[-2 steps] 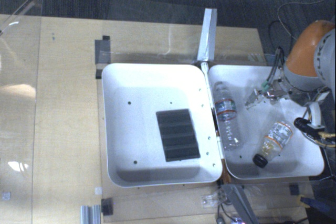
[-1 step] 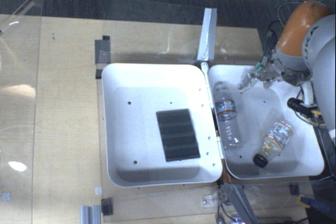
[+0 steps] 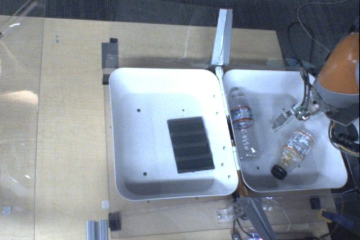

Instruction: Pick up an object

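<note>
arm: grey KUKA arm (image 3: 337,84) with an orange band reaches in from the right and hangs over the right bin's (image 3: 264,82) far-right part.
gripper: gripper (image 3: 288,116) is above the bin floor, fingers (image 3: 279,120) pointing left toward mid-bin; too small and blurred, so I cannot tell if they are spread or pressed together. Nothing visible between them.
right bin contents: two plastic bottles, both lying down.
clear bottle: clear bottle with a red-and-white label (image 3: 243,125) lies along the bin's left wall, just beside the divider, running far to near.
black-cap bottle: bottle with a black cap (image 3: 291,153) lies tilted near the gripper, on its near side, cap toward the near edge, apart from the fingers.
left bin: left bin (image 3: 140,87) holds a dark ribbed rectangular pad (image 3: 191,144) flat on the floor, slightly near of centre; well apart from the arm.
bench: wooden benchtop (image 3: 62,121) under both bins.
task progress: early, by my read. Nothing is lifted; all three objects rest on the bin floors.
done: the arm is positioned over the right bin, close to the black-cap bottle.
left to do: descend, close on an object, raise it clear.
likely target: a guess only, the black-cap bottle, being nearest the gripper.
risk: round slick bottles could roll or slip out of a pinch.
</note>
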Motion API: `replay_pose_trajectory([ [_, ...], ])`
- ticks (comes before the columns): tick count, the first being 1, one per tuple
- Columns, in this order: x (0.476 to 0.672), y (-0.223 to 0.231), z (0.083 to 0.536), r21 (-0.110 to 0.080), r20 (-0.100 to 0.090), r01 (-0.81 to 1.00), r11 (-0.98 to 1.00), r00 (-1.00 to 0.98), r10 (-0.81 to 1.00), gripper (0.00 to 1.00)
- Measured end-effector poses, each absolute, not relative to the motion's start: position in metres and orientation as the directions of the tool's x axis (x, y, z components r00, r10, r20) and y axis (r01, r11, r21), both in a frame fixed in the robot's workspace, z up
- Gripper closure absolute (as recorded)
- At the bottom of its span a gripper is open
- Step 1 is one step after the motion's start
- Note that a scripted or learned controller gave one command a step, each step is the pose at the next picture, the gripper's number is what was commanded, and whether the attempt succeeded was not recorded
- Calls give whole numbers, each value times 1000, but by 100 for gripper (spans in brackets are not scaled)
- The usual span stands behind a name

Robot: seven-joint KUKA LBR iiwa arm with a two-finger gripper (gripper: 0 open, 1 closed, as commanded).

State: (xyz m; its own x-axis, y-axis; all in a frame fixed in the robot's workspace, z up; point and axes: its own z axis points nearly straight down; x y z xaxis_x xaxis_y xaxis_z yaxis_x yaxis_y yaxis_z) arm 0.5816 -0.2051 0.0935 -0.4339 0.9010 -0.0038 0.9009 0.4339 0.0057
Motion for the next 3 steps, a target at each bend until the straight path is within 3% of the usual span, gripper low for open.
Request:
replay_pose_trajectory([
  [1,513,-206,90,10,-8,888,461,-461,888,0],
  [2,522,-203,105,33,-24,886,462,-461,887,100],
  [3,594,-103,169,6,-4,795,606,-606,795,100],
])
